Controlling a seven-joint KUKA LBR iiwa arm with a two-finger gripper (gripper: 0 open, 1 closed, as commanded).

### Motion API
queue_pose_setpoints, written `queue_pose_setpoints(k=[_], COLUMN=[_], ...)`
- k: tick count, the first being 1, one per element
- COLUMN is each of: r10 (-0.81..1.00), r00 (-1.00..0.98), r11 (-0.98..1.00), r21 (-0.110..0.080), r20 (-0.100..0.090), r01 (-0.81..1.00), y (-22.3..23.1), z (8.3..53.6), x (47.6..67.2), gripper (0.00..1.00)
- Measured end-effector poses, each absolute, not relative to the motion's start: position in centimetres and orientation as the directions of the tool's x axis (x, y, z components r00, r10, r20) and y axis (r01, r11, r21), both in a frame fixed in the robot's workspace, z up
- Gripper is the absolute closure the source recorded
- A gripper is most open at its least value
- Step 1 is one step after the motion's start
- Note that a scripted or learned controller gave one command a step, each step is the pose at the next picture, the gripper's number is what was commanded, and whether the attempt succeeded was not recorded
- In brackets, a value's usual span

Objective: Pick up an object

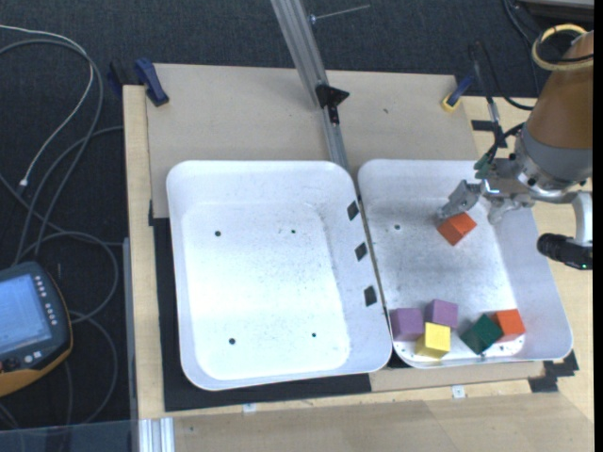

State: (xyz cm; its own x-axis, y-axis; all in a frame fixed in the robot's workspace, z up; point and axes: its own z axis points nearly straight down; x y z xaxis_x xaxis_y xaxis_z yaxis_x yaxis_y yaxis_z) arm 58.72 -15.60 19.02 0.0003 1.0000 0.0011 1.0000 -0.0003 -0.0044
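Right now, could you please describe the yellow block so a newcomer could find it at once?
Look in the right bin, along its near edge. The yellow block sits between a purple block and a green block, the row's sole yellow piece.

No readable text, label, brand or number anywhere. Handheld pendant (28, 323) at the left edge with a lit bluish screen, its contents too blurred and small to read. Nothing legible on bins, blocks or bench.
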Motion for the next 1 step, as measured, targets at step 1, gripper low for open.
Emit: queue_pose_setpoints(k=[1], r10=[1.0], r00=[0.0], r11=[0.0], r21=[-0.005], r20=[0.001], r01=[1.0], y=[-15.86], z=[9.66], x=[59.24], gripper=[0.0])
